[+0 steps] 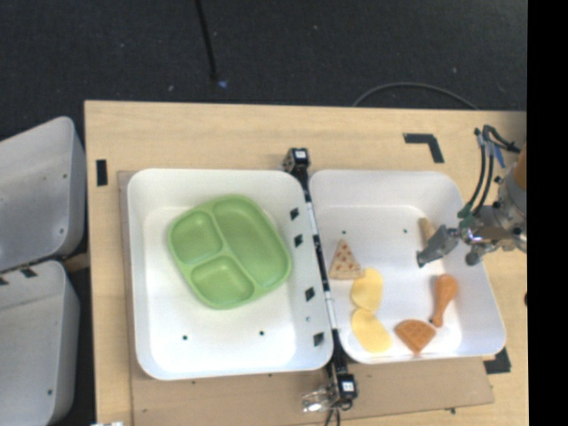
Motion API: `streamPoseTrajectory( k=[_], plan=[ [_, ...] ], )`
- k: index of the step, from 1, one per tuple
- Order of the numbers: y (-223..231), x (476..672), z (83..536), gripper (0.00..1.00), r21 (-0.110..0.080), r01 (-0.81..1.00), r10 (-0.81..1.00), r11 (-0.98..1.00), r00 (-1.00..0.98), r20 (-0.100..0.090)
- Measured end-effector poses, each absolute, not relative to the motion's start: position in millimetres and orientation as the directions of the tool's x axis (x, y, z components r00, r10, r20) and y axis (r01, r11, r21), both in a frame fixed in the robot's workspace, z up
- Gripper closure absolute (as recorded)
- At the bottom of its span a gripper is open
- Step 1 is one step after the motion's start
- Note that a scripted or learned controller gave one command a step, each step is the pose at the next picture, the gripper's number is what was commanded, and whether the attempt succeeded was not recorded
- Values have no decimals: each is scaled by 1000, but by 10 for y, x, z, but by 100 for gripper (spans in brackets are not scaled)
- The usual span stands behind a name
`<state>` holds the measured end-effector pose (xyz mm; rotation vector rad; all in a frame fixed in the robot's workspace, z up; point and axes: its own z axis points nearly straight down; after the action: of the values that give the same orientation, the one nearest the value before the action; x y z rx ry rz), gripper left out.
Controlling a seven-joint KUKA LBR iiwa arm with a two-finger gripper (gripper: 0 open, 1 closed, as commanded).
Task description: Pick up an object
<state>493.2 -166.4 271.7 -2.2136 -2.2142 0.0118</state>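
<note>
The right bin [382, 193] holds several toy foods. There is a triangular pizza slice [344, 260], two yellow pieces [367, 289] [371, 333], an orange waffle wedge [414, 334] and an orange drumstick [443, 298]. My gripper [453, 248] hangs over the right side of this bin, just above the drumstick. Its fingers [432, 247] are spread apart with nothing between them. A small tan piece [427, 230] lies beside the left finger, partly hidden by it.
The left bin [151, 327] holds a green divided plate [230, 250]. A black-clipped divider [312, 256] separates the two bins. Cables [486, 162] trail from the arm at the right edge.
</note>
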Motion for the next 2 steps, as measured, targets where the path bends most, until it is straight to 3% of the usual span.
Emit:
streamPoseTrajectory(
  k=[1, 2],
  plan=[
    [-1662, 4949, 2758, 0, -4, 1000, 1000, 3, -3, 0],
    [-1647, 4995, 2290, 0, -8, 1000, 1000, 1, -1, 0]
  ],
)
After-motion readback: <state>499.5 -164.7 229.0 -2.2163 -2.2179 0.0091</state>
